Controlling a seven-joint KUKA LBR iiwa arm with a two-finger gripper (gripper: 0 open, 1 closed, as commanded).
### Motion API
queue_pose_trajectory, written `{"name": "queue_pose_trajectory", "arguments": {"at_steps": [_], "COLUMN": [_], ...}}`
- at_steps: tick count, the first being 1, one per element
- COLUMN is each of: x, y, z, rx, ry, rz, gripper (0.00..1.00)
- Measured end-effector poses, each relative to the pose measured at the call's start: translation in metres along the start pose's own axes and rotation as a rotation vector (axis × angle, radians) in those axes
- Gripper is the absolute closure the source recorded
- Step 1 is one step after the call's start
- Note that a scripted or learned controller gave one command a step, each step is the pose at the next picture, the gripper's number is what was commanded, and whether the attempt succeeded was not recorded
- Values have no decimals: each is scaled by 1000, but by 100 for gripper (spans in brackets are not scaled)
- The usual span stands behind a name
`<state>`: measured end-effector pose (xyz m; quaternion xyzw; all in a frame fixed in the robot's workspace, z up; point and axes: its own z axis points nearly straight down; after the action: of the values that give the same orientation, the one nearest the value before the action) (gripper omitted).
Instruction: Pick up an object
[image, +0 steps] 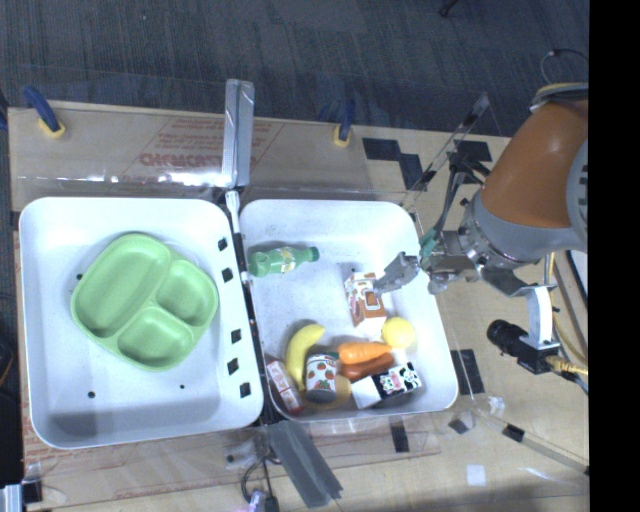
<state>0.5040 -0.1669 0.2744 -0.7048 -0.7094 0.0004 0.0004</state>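
plastic is most of what we see: two shallow white bins with rounded corners sit side by side on a pale wooden bench (300, 150). in the left bin (60, 400) lies a smooth, light green divided plate (146, 298) with three soft-edged compartments. the right bin (330, 225) holds a jumble of toy food. a small green bottle (282, 260) lies on its side near the far wall, apart from the rest. nearer us, a curved yellow banana (301, 347) touches a short round can with a red printed label (321, 378); an orange carrot (364, 353) lies across the pile, with a rounded yellow lemon (398, 332) just beside its tip and a black and white cow-print carton (398, 381) below it. a small printed carton in orange and white (364, 300) stands between the pile and the gripper (392, 274). the grey metal gripper reaches in over the right wall of that bin, just beside this carton's upper corner. we cannot tell whether its jaws are parted or closed, and we see nothing between them.
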Motion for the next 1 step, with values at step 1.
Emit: {"name": "queue_pose_trajectory", "arguments": {"at_steps": [1], "x": [-6], "y": [-22], "z": [-100], "rx": [-6], "ry": [-2], "rz": [-184], "gripper": [0]}}
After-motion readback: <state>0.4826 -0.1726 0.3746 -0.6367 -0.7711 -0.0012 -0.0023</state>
